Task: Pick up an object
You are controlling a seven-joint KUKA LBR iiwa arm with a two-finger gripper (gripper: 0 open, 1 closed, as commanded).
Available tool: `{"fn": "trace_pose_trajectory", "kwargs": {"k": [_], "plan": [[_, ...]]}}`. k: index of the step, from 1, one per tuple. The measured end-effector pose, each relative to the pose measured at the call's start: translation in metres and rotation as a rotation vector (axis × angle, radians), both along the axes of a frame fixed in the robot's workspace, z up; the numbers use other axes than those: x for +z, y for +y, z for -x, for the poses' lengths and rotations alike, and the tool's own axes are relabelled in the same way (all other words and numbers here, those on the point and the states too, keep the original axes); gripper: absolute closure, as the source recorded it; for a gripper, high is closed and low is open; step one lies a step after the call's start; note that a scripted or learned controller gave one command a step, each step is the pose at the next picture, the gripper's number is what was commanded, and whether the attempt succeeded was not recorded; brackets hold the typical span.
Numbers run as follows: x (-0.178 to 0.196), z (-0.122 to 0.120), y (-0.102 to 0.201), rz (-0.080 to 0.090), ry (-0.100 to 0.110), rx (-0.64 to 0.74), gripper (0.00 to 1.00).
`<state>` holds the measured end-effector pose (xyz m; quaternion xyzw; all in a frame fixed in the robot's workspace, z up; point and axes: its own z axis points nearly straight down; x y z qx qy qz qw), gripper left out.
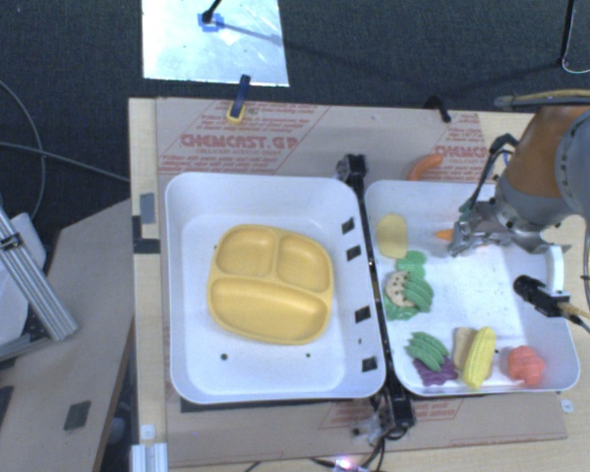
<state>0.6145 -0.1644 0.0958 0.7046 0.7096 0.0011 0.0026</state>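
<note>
We see the arm's gripper (pixel 464 236) low over the far part of the right bin (pixel 492 293), just beside a small orange piece (pixel 442 234); we cannot tell its state. In that bin, a pale yellow piece (pixel 391 232) lies near the far left corner, green toy vegetables (pixel 410 285) along the left wall, a corn cob (pixel 480 354) and a pink-orange toy (pixel 524 363) by the near edge. A yellow divided plate (pixel 271 283) sits mid left bin (pixel 192 362).
</note>
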Motion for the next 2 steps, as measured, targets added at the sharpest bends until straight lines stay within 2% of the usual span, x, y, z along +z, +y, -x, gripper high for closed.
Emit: {"fn": "trace_pose_trajectory", "kwargs": {"k": [1, 2], "plan": [[-0.013, 0.114, 0.041, -0.007, 0.014, -0.008, 1.00], [-0.001, 0.107, 0.039, -0.003, 0.003, -0.006, 1.00]]}}
